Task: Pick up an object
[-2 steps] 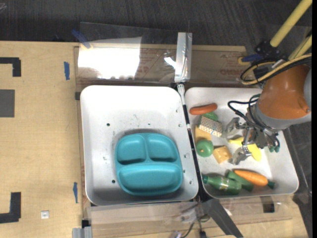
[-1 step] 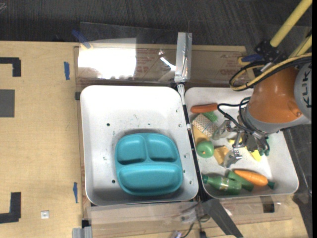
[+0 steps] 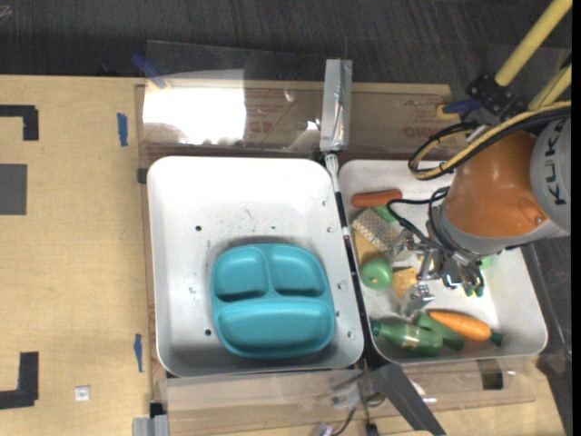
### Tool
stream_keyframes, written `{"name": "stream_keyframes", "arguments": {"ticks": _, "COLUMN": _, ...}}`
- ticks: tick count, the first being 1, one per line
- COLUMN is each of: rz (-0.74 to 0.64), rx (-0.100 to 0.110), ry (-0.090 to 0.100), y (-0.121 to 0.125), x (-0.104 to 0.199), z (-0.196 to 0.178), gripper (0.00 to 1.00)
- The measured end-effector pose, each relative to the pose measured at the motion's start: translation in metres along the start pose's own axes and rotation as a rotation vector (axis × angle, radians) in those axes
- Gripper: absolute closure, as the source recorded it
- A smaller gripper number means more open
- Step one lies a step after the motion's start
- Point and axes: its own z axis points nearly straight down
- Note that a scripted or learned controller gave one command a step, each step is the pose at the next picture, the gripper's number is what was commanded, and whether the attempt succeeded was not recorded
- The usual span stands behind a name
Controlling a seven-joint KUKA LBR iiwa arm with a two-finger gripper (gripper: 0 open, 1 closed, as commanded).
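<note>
The bench carries two shallow white bins side by side. The left bin point(image 3: 172, 198) contains one item: a teal divided tray point(image 3: 270, 300), lying flat in the bin's lower half with its two small compartments toward the far side and its one large compartment toward the near side.

The right bin point(image 3: 526, 321) contains a group of toy food items. A red-brown sausage point(image 3: 376, 198) lies near the far wall. Just below it lies a tan textured piece point(image 3: 379, 230). A small green round fruit point(image 3: 376, 272) lies close to the bin's left wall, with a yellow piece point(image 3: 405, 280) just beside it on the right. Along the near wall, a green vegetable point(image 3: 413, 336) lies on its side, and an orange carrot point(image 3: 463, 326) lies just beside it, slanting toward the bin's near right corner.

The arm point(image 3: 495, 193) reaches in from the right, and its orange band sits above the right bin. The gripper point(image 3: 425, 280) points down among the items, above the yellow piece and just right of the green round fruit. The spacing of its fingers cannot be determined because the wrist body and cables obscure them. No item is visibly held between them.
</note>
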Motion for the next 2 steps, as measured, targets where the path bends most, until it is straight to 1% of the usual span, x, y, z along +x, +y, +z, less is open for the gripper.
{"name": "stream_keyframes", "arguments": {"ticks": 1, "rz": -0.052, "rx": 0.002, "ry": -0.015, "y": -0.019, "x": 0.038, "z": -0.002, "gripper": 0.0}}
{"name": "stream_keyframes", "arguments": {"ticks": 2, "rz": -0.014, "rx": -0.001, "ry": 0.001, "y": -0.029, "x": -0.044, "z": 0.001, "gripper": 0.0}}
